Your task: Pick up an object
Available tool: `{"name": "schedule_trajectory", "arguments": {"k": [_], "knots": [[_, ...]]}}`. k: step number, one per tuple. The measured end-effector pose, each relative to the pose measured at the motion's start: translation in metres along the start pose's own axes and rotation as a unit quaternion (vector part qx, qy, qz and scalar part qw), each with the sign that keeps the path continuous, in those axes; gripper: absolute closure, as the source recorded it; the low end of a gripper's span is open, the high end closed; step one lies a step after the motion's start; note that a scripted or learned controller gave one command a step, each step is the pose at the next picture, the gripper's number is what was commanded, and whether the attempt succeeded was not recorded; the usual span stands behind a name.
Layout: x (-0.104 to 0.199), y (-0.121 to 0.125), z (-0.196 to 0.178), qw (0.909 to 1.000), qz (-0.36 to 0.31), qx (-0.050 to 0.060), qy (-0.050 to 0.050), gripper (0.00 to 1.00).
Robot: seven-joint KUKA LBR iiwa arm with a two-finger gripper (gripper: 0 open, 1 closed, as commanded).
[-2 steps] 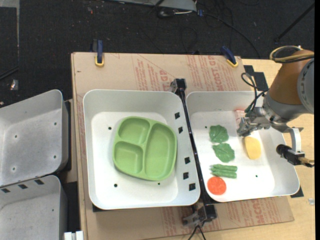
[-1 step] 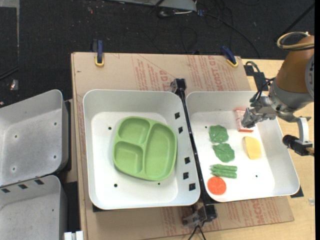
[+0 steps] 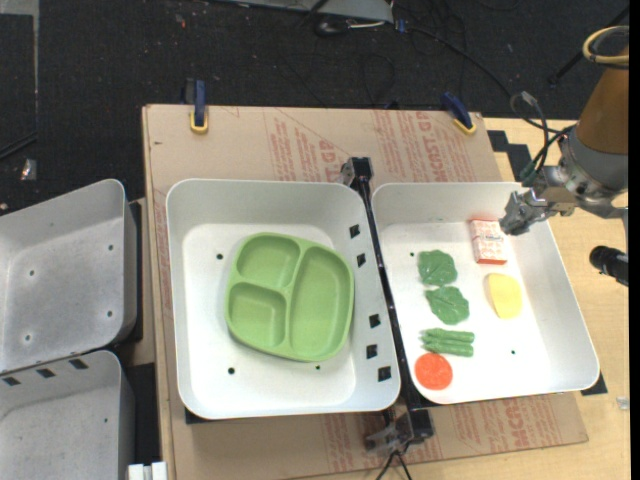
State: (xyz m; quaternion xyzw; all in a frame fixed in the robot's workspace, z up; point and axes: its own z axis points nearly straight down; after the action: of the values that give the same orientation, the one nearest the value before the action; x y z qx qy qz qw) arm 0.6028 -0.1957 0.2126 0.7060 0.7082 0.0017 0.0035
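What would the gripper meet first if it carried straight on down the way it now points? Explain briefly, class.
The gripper sits low over the right bin, pointing down beside the red-and-white box. It would probably meet that box's right edge first, or the bin floor beside it; depth is unclear.

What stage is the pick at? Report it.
Done: the hand has reached the right bin, beside the red-and-white box. In hand: nothing visibly held. Left: grasp and lift; the box, yellow piece and green pieces lie on the bin floor.

Small red-white box point(image 3: 489, 241) flat in right bin, far end; yellow piece point(image 3: 504, 295) just beside, nearer.
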Motion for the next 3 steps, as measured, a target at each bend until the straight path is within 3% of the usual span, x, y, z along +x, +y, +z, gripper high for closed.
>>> {"name": "schedule_trajectory", "arguments": {"k": [1, 3], "knots": [[0.0, 0.001, -0.003, 1.0, 0.0, 0.002, 0.001, 1.0], [0.11, -0.033, -0.012, 1.0, -0.002, 0.004, 0.003, 1.0]]}}
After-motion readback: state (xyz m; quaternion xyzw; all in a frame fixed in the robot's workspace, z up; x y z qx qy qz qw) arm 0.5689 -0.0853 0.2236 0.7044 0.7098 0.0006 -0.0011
